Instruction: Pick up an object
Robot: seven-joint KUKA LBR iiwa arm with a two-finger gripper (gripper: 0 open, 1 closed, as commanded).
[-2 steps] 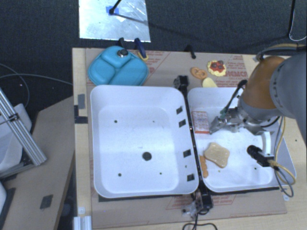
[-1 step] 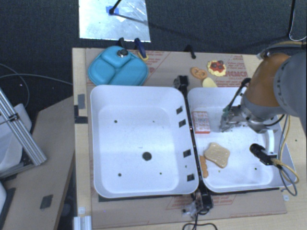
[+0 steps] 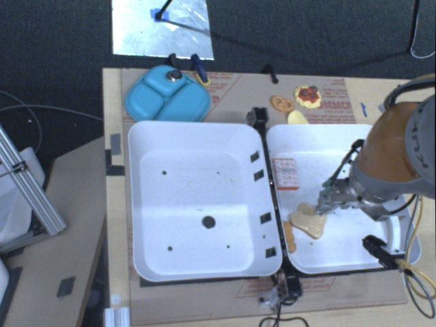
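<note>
Both bins (image 3: 197, 138) are plain white, and the left one has a few dark dots on its floor. The toast-shaped piece (image 3: 308, 221) is pale tan, the divided tray (image 3: 167, 95) is sky blue, and the surface (image 3: 238, 90) is cardboard brown with reddish print. The arm (image 3: 395, 152) is grey with an orange band.

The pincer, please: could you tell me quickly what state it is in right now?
Pincer: low in the right bin, right at the beige toast-shaped piece; open or shut cannot be told.
</note>
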